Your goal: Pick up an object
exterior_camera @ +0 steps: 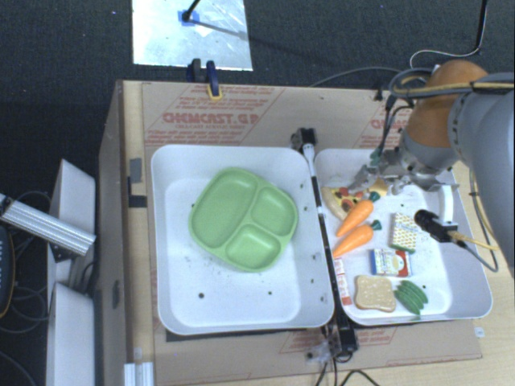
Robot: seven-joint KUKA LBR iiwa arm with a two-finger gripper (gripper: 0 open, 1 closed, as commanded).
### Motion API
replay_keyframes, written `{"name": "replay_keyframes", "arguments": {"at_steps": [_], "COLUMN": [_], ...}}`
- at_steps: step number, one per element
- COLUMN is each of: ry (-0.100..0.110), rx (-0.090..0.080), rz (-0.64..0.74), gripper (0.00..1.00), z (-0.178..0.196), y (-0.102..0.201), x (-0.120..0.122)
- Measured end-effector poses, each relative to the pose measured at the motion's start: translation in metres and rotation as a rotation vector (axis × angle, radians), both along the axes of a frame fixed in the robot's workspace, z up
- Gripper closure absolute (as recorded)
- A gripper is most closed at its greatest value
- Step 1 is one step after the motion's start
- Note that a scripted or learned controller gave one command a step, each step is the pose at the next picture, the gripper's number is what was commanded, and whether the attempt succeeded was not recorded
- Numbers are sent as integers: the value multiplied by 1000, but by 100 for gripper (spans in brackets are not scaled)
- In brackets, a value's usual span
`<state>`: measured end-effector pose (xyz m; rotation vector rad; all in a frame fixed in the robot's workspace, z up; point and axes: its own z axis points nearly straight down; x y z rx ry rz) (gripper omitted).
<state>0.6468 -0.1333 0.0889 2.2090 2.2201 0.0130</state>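
- Camera view: gripper (376, 174) low over the right bin (471, 296), near its far edge, beside a small red-and-yellow toy (348, 193); grip state unreadable at this angle.
- Two orange carrots (356, 226) close to that bin's left wall, tilted, nearly parallel.
- Bread slice (375, 293) and green pea pod (412, 296) along the near edge, just beside each other.
- Bare floor at the right bin's near-right corner.
- Left bin (185, 296): green divided plate (244, 218) mid-floor, open margin near every wall.

A green sectioned plate (244, 219) lies in the left bin (173, 288).
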Motion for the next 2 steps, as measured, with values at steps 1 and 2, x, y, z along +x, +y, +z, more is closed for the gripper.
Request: {"name": "replay_keyframes", "arguments": {"at_steps": [1,2], "ry": [4,-2], "rx": [1,-1], "rz": [1,4], "gripper": [0,100], "z": [-1,12], "y": [-5,-5], "x": [25,26]}}
